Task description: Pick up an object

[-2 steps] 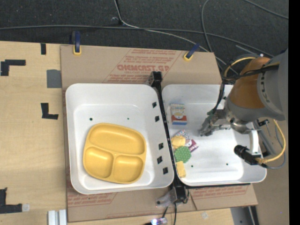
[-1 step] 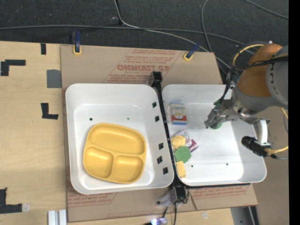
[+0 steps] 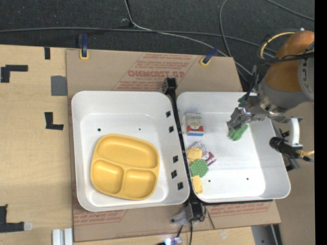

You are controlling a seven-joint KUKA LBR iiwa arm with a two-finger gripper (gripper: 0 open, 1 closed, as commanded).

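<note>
— Where did we find the gripper (image 3: 238,125)?

— Over the right bin (image 3: 265,188), toward its far right side, with a green object (image 3: 237,132) between its fingers.

— And the other things?

— We saw a small box (image 3: 194,124) and a little heap of packets (image 3: 198,163) along that bin's left wall. A yellow tray (image 3: 124,166) lay in the left bin (image 3: 82,137).

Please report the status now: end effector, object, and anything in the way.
End effector over right bin, at green object. Grasp unconfirmed. Small box apart, leftward.
</note>
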